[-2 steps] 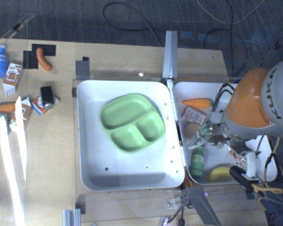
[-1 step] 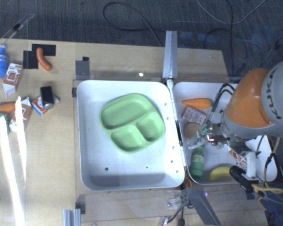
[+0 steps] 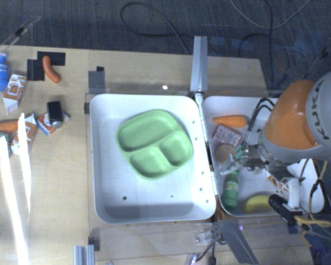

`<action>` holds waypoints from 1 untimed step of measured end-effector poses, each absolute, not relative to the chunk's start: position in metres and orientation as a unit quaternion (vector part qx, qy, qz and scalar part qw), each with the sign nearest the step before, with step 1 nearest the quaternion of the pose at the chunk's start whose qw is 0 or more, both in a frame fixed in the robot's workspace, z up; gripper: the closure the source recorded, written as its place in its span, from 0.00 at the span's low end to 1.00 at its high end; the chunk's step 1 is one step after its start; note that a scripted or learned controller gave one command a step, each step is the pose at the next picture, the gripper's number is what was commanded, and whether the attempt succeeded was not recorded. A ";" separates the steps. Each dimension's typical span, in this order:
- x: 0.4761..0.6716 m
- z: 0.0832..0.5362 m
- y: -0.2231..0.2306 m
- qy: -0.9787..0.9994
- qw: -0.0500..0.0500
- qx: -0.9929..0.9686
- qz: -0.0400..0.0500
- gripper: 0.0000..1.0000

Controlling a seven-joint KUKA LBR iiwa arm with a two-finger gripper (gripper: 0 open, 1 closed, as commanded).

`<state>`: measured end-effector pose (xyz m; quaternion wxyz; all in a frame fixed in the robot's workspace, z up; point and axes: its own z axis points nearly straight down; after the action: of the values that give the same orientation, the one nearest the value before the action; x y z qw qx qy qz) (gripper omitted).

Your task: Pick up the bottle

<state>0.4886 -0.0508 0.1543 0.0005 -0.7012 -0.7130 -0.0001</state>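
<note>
A green bottle (image 3: pixel 230 189) lies in the right bin (image 3: pixel 227 105), close to its front left corner, with its cap end pointing toward the back. My gripper (image 3: pixel 240 160) hangs low in that bin, right over the bottle's cap end. The wrist and the orange band (image 3: pixel 291 119) cover the bin's right half. Whether the gripper touches the bottle is hidden by its own body.
Around the bottle lie a yellow banana (image 3: pixel 257 203), a brownish round item (image 3: pixel 225 152), a printed packet (image 3: pixel 227 134) and a carrot (image 3: pixel 230 121). The left bin (image 3: pixel 107 148) holds a green divided plate (image 3: pixel 155 143). A small blue bottle (image 3: pixel 1 73) and other odds lie on the bench at far left.
</note>
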 end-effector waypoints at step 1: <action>0.490 0.090 -0.093 -0.715 -0.001 -0.699 -0.002 0.00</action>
<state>0.4900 -0.0933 0.0901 -0.0011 -0.6989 -0.7152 -0.0023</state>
